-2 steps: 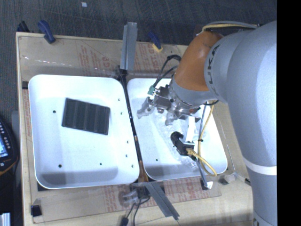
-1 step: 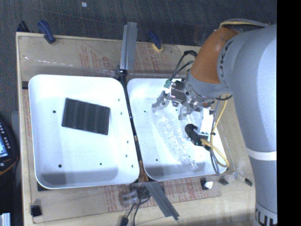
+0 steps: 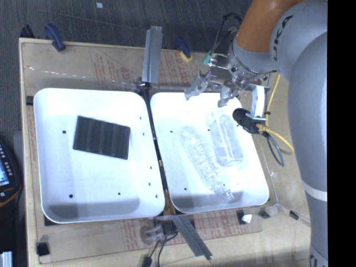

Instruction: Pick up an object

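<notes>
My gripper (image 3: 210, 93) hangs over the back edge of the right bin (image 3: 172, 149), its two fingers spread apart with nothing between them. Two clear plastic bottles lie in that bin. One bottle (image 3: 227, 140) lies just below and right of the gripper. The other bottle (image 3: 203, 159) lies slantwise toward the bin's middle and front. A dark ribbed rectangular pad (image 3: 102, 137) lies flat in the left bin (image 3: 50, 193), far from the gripper.
A metal bar (image 3: 151, 54) stands at the back between the bins, left of the gripper. Blue clamps (image 3: 55, 38) grip the board's back edge. A yellow cable (image 3: 278, 138) hangs at the right bin's right side.
</notes>
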You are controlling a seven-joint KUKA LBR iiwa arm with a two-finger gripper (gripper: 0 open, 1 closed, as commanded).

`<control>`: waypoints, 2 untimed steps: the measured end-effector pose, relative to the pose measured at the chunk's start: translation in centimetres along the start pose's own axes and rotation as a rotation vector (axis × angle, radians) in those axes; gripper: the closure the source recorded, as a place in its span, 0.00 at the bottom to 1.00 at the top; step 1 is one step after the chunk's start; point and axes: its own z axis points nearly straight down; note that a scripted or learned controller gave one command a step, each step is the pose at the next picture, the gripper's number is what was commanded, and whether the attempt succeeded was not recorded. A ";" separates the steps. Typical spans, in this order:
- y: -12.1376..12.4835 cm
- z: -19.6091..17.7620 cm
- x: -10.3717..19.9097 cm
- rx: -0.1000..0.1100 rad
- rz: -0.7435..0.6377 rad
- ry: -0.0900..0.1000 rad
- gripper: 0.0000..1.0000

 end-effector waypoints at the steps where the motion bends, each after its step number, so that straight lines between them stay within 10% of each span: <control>1: 0.0 -0.9 0.3 0.004 -0.013 0.000 1.00; 2: -0.6 4.8 -4.4 0.004 0.079 -0.001 1.00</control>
